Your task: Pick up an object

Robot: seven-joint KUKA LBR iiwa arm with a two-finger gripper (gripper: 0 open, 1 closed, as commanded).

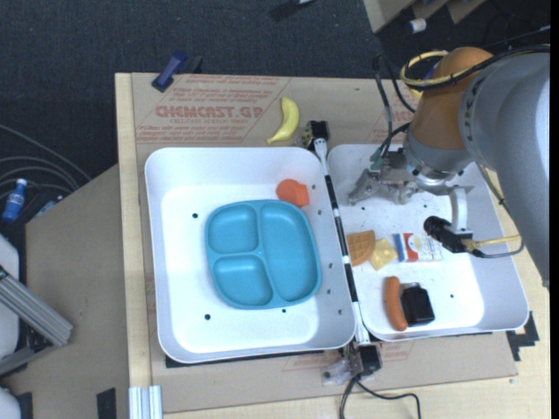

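Observation:
My gripper [382, 192] hangs low over the back left part of the right bin [489, 299], below the orange band [444, 103] of the arm. Its grey fingers [358, 194] stand apart with nothing between them, so it is open. In front of it on the bin floor lie a brown toast piece [361, 243], a yellow chunk [383, 252] and a small red, white and blue carton [412, 248]. Nearer the front lie an orange sausage [395, 303] and a black block [417, 305]. The left bin [175, 201] holds a blue divided plate [261, 253] and an orange lump [293, 192].
A yellow banana [286, 120] lies on the bench behind the bins, and a blue item [169, 72] sits at the bench's back left corner. Cables run along the divider between the bins [336, 225]. The arm's bulk covers the right bin's back right.

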